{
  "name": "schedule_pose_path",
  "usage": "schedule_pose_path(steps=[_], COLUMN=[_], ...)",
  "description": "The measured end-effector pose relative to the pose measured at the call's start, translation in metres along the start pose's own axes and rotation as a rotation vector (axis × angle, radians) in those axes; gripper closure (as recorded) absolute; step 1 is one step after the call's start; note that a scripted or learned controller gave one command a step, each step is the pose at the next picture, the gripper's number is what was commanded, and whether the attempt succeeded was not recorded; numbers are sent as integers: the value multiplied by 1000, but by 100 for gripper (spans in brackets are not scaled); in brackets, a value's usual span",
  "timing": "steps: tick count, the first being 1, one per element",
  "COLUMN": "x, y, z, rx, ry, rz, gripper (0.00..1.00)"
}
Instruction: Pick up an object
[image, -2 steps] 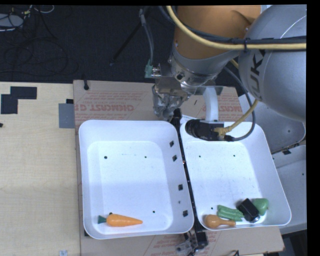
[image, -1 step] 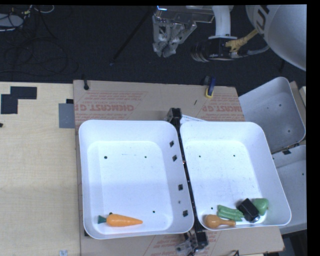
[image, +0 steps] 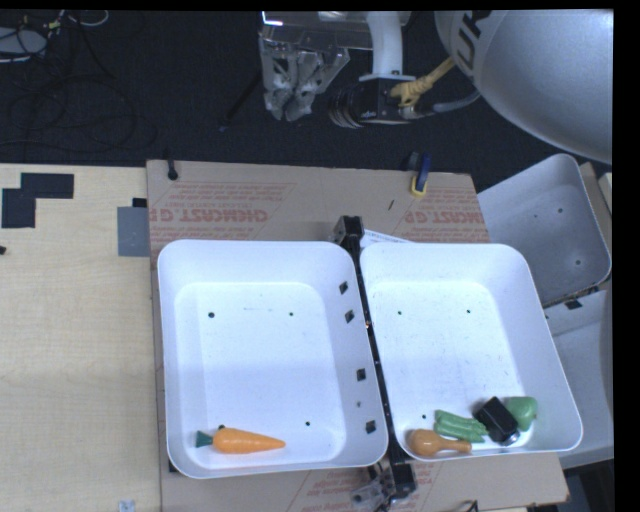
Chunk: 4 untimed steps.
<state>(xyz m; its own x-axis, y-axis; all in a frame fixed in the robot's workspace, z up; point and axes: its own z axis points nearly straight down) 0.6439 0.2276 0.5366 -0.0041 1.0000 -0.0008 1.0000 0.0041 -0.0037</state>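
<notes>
Toy carrot (image: 247, 441) lies flat in the left bin (image: 180, 300), near-left corner, close to the near wall; long axis runs left-right, green stem end to the left, orange tip pointing right. Right bin (image: 540, 300) has a cluster in its near-right corner: an orange pear-shaped piece (image: 437, 444) with its neck pointing right, a green pod-like piece (image: 460, 426) angled across just behind it, a black block (image: 497, 419) tilted diagonally and touching the pod, and a rounded green piece (image: 522, 408) just right of the block. End effector (image: 291, 105) sits high at the far edge, above the dark area beyond the table, well apart from both bins and everything in them; nothing between its fingers, but whether they're spread or pressed together I cannot tell (too blurred and busy up there). Cardboard sheet (image: 300, 205) under the bins carries red print, upside down from this view and reads roughly as "CHEMCAST G.P." (not fully legible). Blue-and-yellow clamp (image: 421, 174) on the cardboard's far edge.
</notes>
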Motion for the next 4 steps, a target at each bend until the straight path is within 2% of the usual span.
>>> schedule_pose_path(steps=[1,2,3,4], x=[16,15,16,-95], y=[-12,-35,-75,-15], z=[0,0,-1,0], rx=[2,3,2,-1], ry=[-1,-1,-1,-4], rz=[2,2,2,15], gripper=[100,100,100,100])
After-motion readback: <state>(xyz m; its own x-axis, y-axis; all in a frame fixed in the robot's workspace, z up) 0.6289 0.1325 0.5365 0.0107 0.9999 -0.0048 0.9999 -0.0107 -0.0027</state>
